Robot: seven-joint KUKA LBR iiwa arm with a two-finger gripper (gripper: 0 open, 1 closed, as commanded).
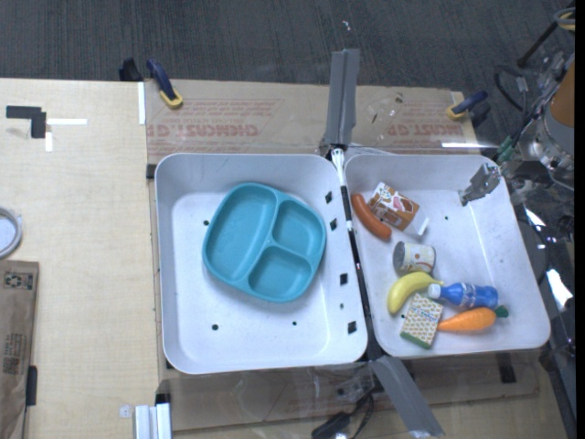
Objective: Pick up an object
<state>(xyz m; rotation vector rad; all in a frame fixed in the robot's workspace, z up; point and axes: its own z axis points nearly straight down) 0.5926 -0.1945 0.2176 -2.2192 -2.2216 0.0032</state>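
Toys fill the right shallow white plastic bin (512, 245), and any one would satisfy the task: a red sausage (370, 217) touching a small printed snack carton (396, 206), a grey tin can (413, 258) lying on its side, a yellow banana (409, 290), a blue and white bottle (464, 294), an orange carrot (468, 321) and a patterned flat box (421, 321). The lower five crowd together, so a clean approach looks harder there. The metal two-finger gripper (478, 185) hangs over the bin's upper right corner, well apart from them all and carrying nothing; how wide it stands I cannot tell. The left white bin (174, 273) bears just a teal divided plate (264, 241). The best bet, I judge, is the sausage, closing across its narrow width
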